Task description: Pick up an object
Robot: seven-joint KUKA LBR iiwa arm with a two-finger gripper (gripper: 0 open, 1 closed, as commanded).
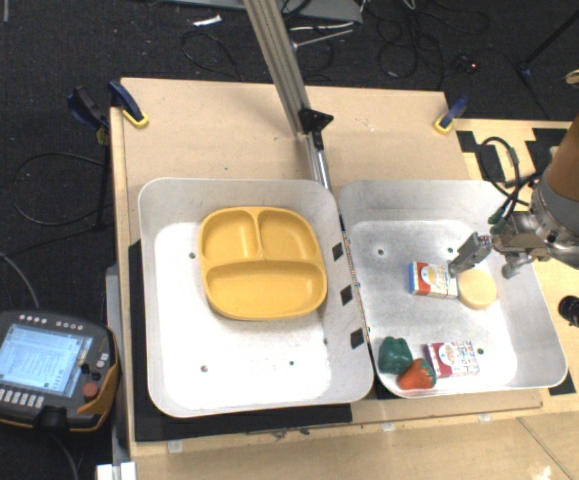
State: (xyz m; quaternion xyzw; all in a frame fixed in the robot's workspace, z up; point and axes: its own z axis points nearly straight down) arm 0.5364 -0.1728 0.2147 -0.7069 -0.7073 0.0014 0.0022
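1. Small carton lies flat in the right bin, long axis roughly left-right across the view
2. Gripper hovers just right of and above it, beside a pale yellow disc
3. How far the gripper is open, can't tell; nothing visibly in its grasp
4. Yellow tray sits in the left bin

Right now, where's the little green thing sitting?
The green object lies in the right bin, near its front-left corner, touching the red object and just left of a small carton.
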